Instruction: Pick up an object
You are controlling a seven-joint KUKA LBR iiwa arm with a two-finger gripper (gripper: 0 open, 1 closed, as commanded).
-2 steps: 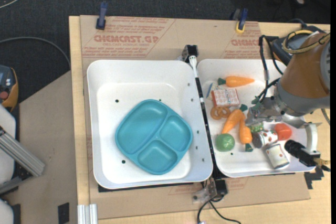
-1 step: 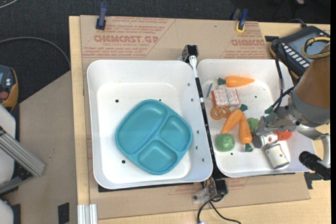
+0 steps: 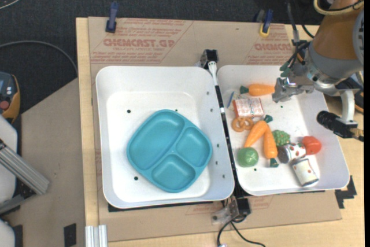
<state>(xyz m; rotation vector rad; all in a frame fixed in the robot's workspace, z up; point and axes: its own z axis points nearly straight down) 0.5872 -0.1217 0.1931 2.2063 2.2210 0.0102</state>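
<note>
White bins: two shallow bins side by side on a cardboard-covered bench, the left bin [image 3: 110,124] and the right bin [image 3: 329,153].
Left bin contents: a teal divided plate [image 3: 169,150] with three compartments, lying flat near the middle.
Right bin contents: a cluster of toy foods and small items.
Top of cluster: an orange carrot [image 3: 260,89] lying near the bin's far edge, just left of the gripper.
Middle of cluster: a red and white snack packet [image 3: 249,107], with a pretzel [image 3: 241,123] just below it.
Centre: two more carrots, one slanted [image 3: 256,133] and one nearly upright [image 3: 270,145], touching each other.
Lower left: a green round fruit [image 3: 247,157].
Lower right: a green broccoli piece [image 3: 281,137], a red tomato-like ball [image 3: 311,144], and a white cup [image 3: 305,170] on its side.
Arm: grey with an orange band, reaching in from the right.
Gripper: the gripper [image 3: 283,91] sits low over the right bin's upper part, beside the top carrot; whether its fingers are spread or closed cannot be made out, and nothing is seen held.
</note>
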